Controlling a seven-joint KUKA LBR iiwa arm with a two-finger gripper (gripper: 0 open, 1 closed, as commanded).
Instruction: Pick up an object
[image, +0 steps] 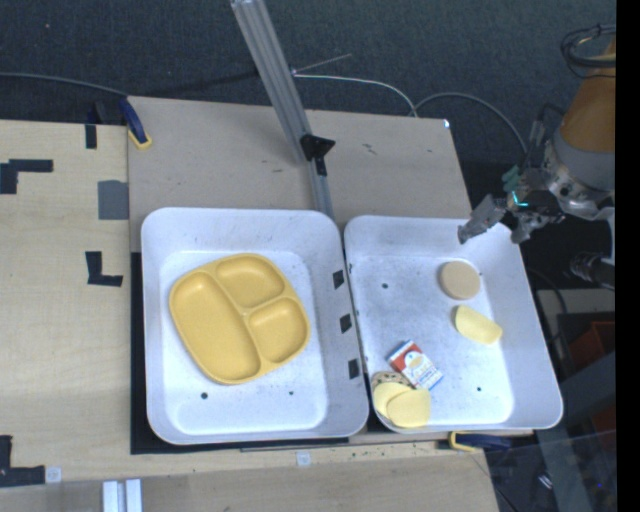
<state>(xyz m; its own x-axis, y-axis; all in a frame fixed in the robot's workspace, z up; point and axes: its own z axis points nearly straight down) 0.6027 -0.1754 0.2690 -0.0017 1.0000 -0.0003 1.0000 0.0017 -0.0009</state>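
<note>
**Hand parked over right bin's far corner, nothing in it**

Near edge: worktop (60, 330) is light wood with dark tape marks on the left. Two white bins sit side by side, touching along the middle.

Right bin (520, 400), near corner: pale yellow round pieces (403, 405) stacked together against the near wall, with a cookie-like bit tucked just behind them. A small red, white and blue packet (414, 365) lies touching that pile on its far side, tilted. Further in, a yellow lemon-like lump (477, 325) sits alone, clear space round it. Just beyond it, a tan round disc (460, 279) lies flat, near the lump but apart. Bin floor is speckled with dark dots.

Left bin (160, 400): one yellow divided plate (238, 316), three compartments, lying flat and angled, taking up most of the middle.

Far side: a grey metal pole (275, 75) slants in from the top and ends at a black clamp at the bins' far join. Thin cables run over the dark floor behind.

The hand (495, 222) hangs at the right bin's far right corner, above the rim, fingers spread apart, grasping nothing. The disc is the nearest object to it, nothing in between. The orange band of the arm shows at the upper right.
</note>
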